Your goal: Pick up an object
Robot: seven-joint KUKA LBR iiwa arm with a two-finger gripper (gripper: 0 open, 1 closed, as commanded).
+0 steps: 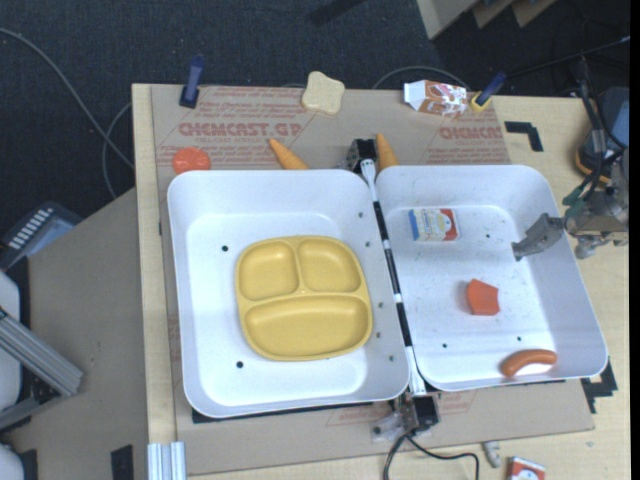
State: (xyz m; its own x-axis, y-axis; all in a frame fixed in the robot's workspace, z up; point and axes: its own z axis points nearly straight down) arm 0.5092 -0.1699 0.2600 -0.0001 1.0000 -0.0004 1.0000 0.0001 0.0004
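Note:
The right bin [520, 188] holds three things. A small white carton with blue and red print [433, 224] lies near its back. An orange-red block [483, 297] sits in the middle. A sausage-like orange piece [528, 363] lies at the front right corner. My gripper [545, 236] hangs over the bin's right edge, to the right of the carton and above-right of the block, touching none of them. A yellow divided plate [302, 296] rests in the left bin [200, 228].
Behind the bins on the cardboard lie a bread slice [323, 91], a small carton [435, 96], two carrot pieces [288, 154] and an orange disc [190, 160]. Blue clips hold the board's back edge. Cables run at the far right.

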